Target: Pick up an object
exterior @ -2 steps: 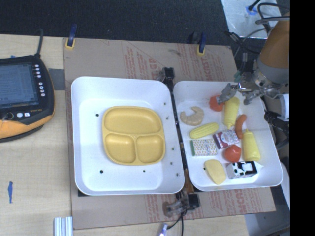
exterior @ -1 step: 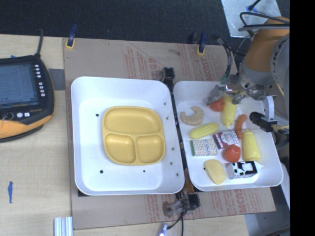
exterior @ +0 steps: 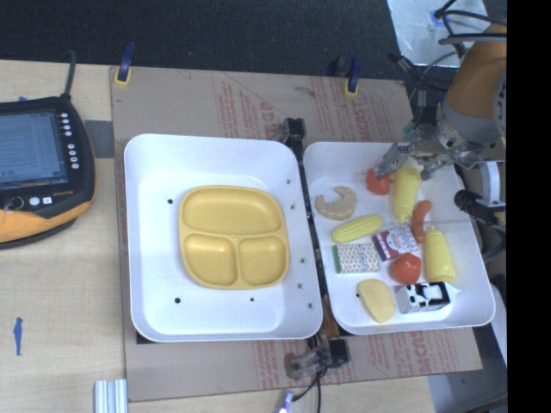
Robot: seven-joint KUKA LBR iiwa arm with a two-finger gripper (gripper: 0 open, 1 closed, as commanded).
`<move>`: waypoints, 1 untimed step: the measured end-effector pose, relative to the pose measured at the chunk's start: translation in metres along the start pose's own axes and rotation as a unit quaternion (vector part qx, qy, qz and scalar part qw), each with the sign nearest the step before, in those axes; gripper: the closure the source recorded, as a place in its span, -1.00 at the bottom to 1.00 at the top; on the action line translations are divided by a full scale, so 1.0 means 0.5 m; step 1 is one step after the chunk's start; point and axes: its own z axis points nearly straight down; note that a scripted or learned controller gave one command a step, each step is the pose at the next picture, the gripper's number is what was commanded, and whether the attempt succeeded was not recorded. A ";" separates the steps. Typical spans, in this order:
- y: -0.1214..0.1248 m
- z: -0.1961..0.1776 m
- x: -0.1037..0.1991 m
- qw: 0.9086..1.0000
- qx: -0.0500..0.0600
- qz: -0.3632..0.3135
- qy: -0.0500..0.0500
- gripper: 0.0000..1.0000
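My gripper [exterior: 416, 163] hangs over the far end of the right bin [exterior: 482, 312], open, with its fingers spread to either side of the top of a yellow bottle-shaped toy [exterior: 405, 194]. Nothing is between the fingers. A small red piece [exterior: 377, 182] lies just left of the gripper. Nearer the front of the bin lie an orange sausage [exterior: 419, 220], a corn cob [exterior: 356, 227], a beige croissant [exterior: 336, 202], a patterned box [exterior: 356, 255], a red-and-white packet [exterior: 396, 242], a tomato [exterior: 406, 268], a second yellow bottle [exterior: 438, 255], a yellow lemon-like piece [exterior: 375, 300] and a black-and-white carton [exterior: 424, 296].
The left bin [exterior: 151, 231] holds a yellow divided plate [exterior: 234, 235]. A tablet-like controller [exterior: 39, 166] lies on the bench at the far left. Clamps [exterior: 348, 74] pin the cardboard sheet under the bins at the far edge.
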 end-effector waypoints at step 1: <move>-0.156 0.096 0.026 1.000 0.003 -0.002 0.000 -1.00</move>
